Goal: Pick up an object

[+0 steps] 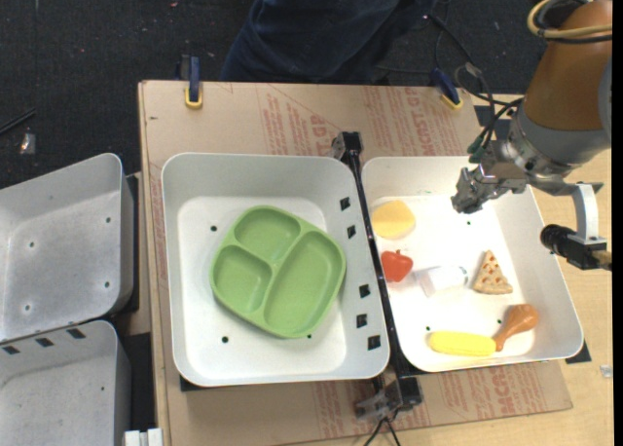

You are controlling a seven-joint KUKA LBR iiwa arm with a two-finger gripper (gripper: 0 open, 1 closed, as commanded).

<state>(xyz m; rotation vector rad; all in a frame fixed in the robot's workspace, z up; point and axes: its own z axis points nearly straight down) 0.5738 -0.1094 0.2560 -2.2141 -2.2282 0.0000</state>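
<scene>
Camera view: gripper (pixel 471 193) hangs over right bin (pixel 555 283) upper area, fingers' spread cannot be told, nothing seen between them; nearest candidate, yellow disc (pixel 393 219), lies left of it near the divider — judged best: centre above before descending

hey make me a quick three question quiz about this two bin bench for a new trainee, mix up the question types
1. True or false: the green divided plate lies in the right bin.
2. Which item lies nearest the tool? A) banana B) yellow round piece C) drumstick
3. Fill in: the pizza slice lies just right of the small ____ block.

Key: 1 false, it lies in the left bin. 2 B. 3 white.
</scene>
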